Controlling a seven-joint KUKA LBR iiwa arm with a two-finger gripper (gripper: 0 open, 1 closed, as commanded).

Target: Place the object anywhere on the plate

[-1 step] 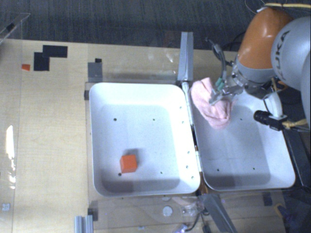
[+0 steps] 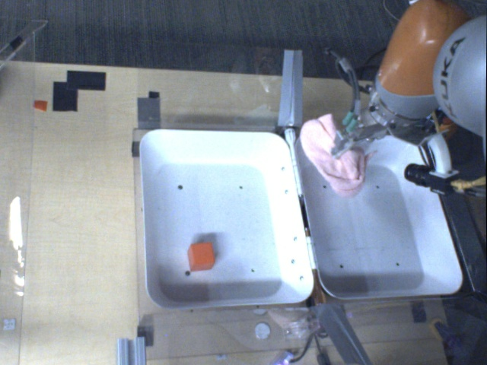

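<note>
The tool (image 2: pixel 356 137) pinches a pink cloth (image 2: pixel 332 158) hanging limp over the right bin (image 2: pixel 396 272) — a thin grip on loose fabric could slip mid-carry.

so the grey kuka arm (image 2: pixel 460 67) is mostly smooth, rounded grey casing, kinda bulbous at the joints. there's dark lettering on the grey shell, partly cut off at the edge. the big glossy orange band (image 2: pixel 415 33) sits above the wrist like a dome and catches a bit of light on top. below it is a darker grey metal wrist section with small fittings. thin black cables loop around near the orange part. the small metal two-finger gripper (image 2: pixel 348 139) looks silvery, with a greenish bit near its base.
</note>
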